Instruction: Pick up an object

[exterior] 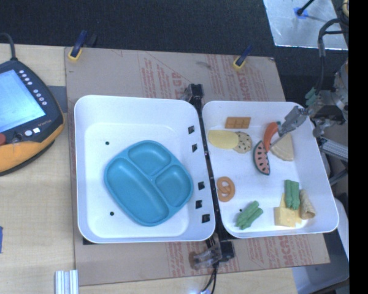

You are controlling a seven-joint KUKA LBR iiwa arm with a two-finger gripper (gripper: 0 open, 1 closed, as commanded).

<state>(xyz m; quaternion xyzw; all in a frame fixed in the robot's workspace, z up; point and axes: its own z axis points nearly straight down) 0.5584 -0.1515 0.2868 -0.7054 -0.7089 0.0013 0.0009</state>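
The right white bin (319, 164) holds toy food. There is a brown cracker (237, 123), a yellow slice (222, 139) beside a speckled cookie (243, 143), a red pepper (268, 133), a watermelon slice (261, 159) and a tan wedge (284, 149). Lower down lie a pretzel (225, 188), green beans (249, 215), a green pickle (292, 195), a cheese block (286, 217) and a cone (306, 206). My gripper (289, 125) reaches in from the right, its tip low over the bin's upper right, just above the tan wedge and beside the red pepper. I see nothing held in it.
The left white bin (89, 164) holds a blue divided plate (148, 181). A black divider with clips (202, 164) runs between the bins. A teach pendant (18, 118) lies on the bench at far left. Cables and arm parts (331, 97) crowd the right edge.
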